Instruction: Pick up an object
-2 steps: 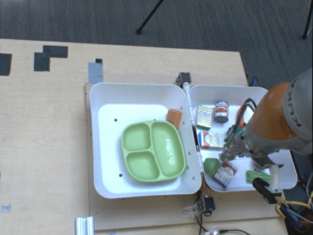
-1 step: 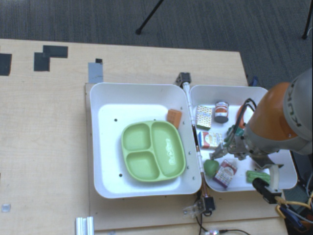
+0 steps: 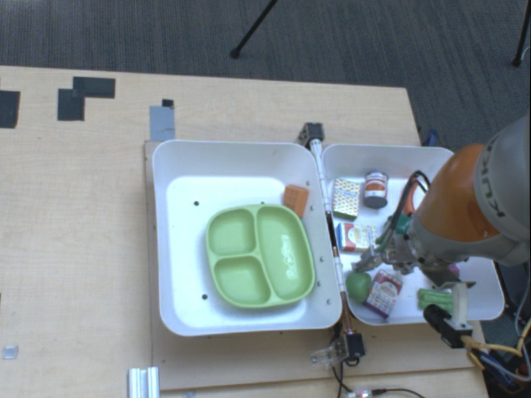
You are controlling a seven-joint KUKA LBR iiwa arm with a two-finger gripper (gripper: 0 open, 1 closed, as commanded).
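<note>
1. Surface: a pale wooden bench (image 3: 75,222) carries two shallow white bins side by side; dark grey carpet runs along the far side and down the right; a thin black rod (image 3: 264,16) crosses the carpet at a slant, likely a stand leg; dark squares (image 3: 83,96) sit on the bench top at far left.
2. Left bin (image 3: 178,247): holds a green divided plate (image 3: 260,255) with three compartments, tilted so its long axis runs roughly near-left to far-right; a small orange block (image 3: 295,196) lies just beyond the plate's far right corner, close to the bin's right wall.
3. Right bin (image 3: 489,297): cluttered; a small jar (image 3: 376,189) with a dark lid stands near the far wall; a patterned packet (image 3: 346,196) lies just left of the jar; a red-and-white packet (image 3: 357,237) lies nearer, long axis roughly left-right; a green ball (image 3: 358,285) sits at the near left, next to a maroon-and-white pouch (image 3: 383,293), whose long axis slants from near-left to far-right; a green-and-white item (image 3: 442,300) lies at the near right.
4. Arm (image 3: 465,206): reaches in from the right over the right bin, orange band uppermost; gripper (image 3: 383,257) is low, above the red-and-white packet and the pouch; cannot tell how the jaws stand, and nothing is visibly between them.
</note>
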